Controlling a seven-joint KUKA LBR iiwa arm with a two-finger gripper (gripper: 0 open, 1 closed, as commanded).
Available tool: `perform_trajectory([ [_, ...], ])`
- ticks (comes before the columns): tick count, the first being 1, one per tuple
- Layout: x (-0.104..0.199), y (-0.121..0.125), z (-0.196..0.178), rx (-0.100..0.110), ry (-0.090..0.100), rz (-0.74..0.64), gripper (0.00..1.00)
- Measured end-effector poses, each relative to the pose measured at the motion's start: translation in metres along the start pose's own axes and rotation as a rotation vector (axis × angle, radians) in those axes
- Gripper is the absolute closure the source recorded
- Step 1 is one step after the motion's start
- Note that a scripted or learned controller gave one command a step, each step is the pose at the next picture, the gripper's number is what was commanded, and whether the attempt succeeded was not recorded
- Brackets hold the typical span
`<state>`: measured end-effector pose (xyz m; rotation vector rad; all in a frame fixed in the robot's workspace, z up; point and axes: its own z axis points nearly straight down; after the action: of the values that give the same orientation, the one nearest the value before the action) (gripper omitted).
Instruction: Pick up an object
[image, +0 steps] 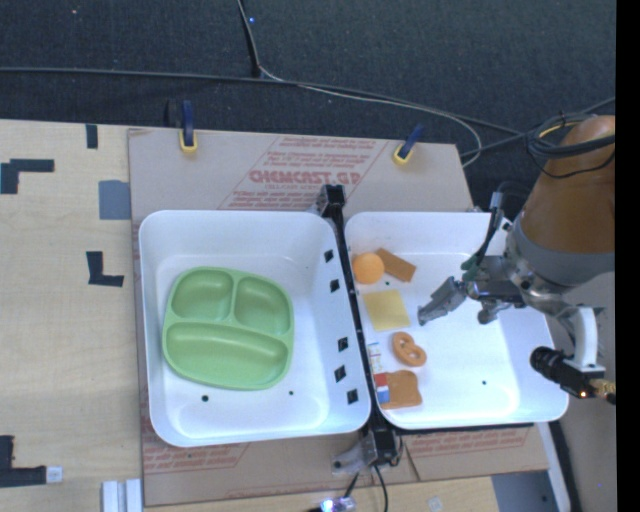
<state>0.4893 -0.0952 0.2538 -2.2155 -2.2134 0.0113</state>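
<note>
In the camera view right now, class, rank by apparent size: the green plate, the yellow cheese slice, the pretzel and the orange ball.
1. Green plate, by far the largest.
2. Yellow cheese slice.
3. Pretzel and orange ball: they look alike, so I leave them unranked.

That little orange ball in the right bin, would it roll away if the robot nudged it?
Probably. The orange ball looks round and smooth, so a push may send it rolling. The brown block touching it might stop it on that side. It seems small, so likely light.
</note>
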Motion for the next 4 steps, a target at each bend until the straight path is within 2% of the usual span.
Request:
perform_trajectory([
  [1,0.0,0.002,-0.005,-0.01,-0.001,-0.003,0.0],
  [2,0.008,0.006,0.043,-0.005,-0.001,-0.002,0.0],
  [4,-0.002,0.006,0.136,-0.004,-0.001,-0.001,0.0],
])
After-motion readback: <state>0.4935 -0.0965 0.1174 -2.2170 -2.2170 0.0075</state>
